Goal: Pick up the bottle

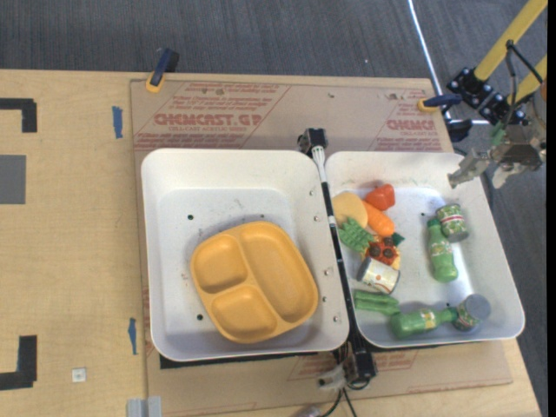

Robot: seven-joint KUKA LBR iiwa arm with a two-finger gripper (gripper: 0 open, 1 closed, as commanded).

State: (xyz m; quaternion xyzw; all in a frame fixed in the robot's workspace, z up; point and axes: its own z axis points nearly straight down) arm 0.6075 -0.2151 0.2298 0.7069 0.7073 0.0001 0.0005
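My gripper (495, 165) enters at the right edge of the camera view. Its body is a pale grey metal assembly with flat plates and angular brackets, and one light grey finger-like part (465, 170) projects to the left. Small green patches appear among the grey parts. Above this sits a cluster of black fittings (476, 92), irregular in outline, resembling clamps or connectors. Thin black cables (522, 68) loop between the fittings and the gripper body. A yellow bar (517, 26) runs diagonally from the fittings toward the top right corner. Further detail is too small to resolve.
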